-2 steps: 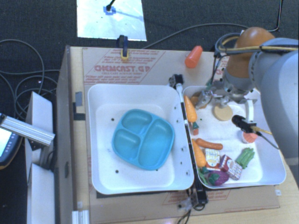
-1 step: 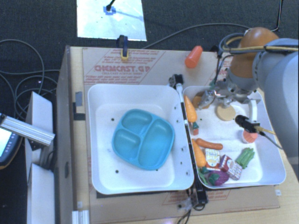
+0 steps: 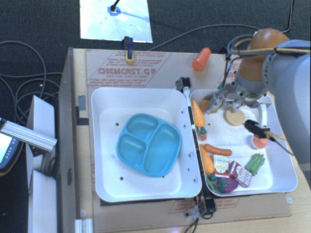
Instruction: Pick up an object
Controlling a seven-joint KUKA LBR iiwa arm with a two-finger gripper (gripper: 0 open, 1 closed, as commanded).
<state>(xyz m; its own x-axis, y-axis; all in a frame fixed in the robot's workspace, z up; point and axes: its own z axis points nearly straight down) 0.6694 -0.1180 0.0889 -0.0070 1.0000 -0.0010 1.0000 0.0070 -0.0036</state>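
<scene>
My gripper (image 3: 232, 102) is low over the back of the right bin (image 3: 282, 178), under the grey wrist and orange band. Just in front of it a tan round disc (image 3: 235, 117) lies on the bin floor. The wrist hides whether anything is held. By the bin's left wall lie a carrot (image 3: 198, 114), a red sausage (image 3: 217, 150) and a second orange piece (image 3: 207, 162). A small carton (image 3: 241, 174), a purple bunch (image 3: 225, 184) and a green vegetable (image 3: 255, 162) sit at the front. A pink-red piece (image 3: 260, 141) lies at the right.
The left bin (image 3: 109, 178) holds a blue divided plate (image 3: 148, 143). An orange cylinder (image 3: 201, 58) lies on the cardboard behind the bins. A black part with a thin cable (image 3: 253, 126) hangs over the right bin.
</scene>
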